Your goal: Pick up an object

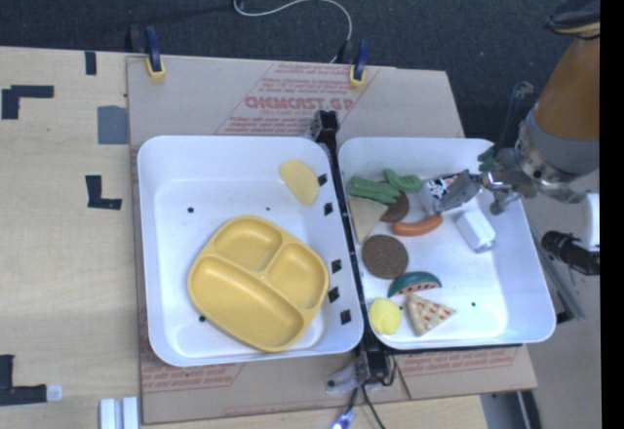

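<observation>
Pale wooden worktop (pixel 58 252) with a sheet of brown cardboard (pixel 292 100) carries two shallow white bins side by side. Toward three o'clock, the right white bin (pixel 517 310) holds a cluster of small toy foods: a green leafy plastic piece (pixel 378 188) at its eleven o'clock, an orange sausage-shaped piece (pixel 421 224) just below it, a round dark brown disc (pixel 385 256) near the centre-left, a teal half-round piece (pixel 416 282) under the disc, a yellow lemon-shaped piece (pixel 386 318) and a tan pizza-slice wedge (pixel 429 313) at six o'clock, and a pale grey block (pixel 477 230) at three o'clock. The grey arm's end effector (pixel 466 191) sits low over this bin at about one o'clock, near the sausage and a small black-and-white piece (pixel 439 188); whether its grip is wide or narrow cannot be told. Toward nine o'clock, the left white bin (pixel 161 174) holds a yellow divided plastic tray (pixel 258 283) and a pale yellow oval piece (pixel 300 180) at its one o'clock.
</observation>
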Controlling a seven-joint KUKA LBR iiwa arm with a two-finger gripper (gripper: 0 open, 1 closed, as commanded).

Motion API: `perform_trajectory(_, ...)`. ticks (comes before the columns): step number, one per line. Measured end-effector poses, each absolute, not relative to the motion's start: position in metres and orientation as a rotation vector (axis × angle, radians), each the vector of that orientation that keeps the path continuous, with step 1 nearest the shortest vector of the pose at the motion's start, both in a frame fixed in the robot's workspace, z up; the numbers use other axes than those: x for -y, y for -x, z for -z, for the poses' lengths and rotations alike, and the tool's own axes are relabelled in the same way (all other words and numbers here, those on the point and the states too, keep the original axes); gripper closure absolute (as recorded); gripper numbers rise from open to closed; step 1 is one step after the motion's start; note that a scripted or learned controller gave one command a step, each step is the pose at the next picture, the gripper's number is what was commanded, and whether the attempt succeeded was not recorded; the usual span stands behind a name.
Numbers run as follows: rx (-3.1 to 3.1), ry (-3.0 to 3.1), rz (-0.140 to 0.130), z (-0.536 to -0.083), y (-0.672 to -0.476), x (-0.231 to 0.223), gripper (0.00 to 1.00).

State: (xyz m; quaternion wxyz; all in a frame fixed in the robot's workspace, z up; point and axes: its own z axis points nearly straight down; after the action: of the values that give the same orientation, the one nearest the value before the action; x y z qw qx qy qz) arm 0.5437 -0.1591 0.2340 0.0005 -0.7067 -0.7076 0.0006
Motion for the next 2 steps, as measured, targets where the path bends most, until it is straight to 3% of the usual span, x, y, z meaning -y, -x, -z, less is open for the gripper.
perform_trajectory(1,2.217,2.221,-0.004,-0.08,-0.518,0.175,0.0)
perform_trajectory(2,2.228,2.219,0.001,-0.085,-0.579,0.167,0.0)
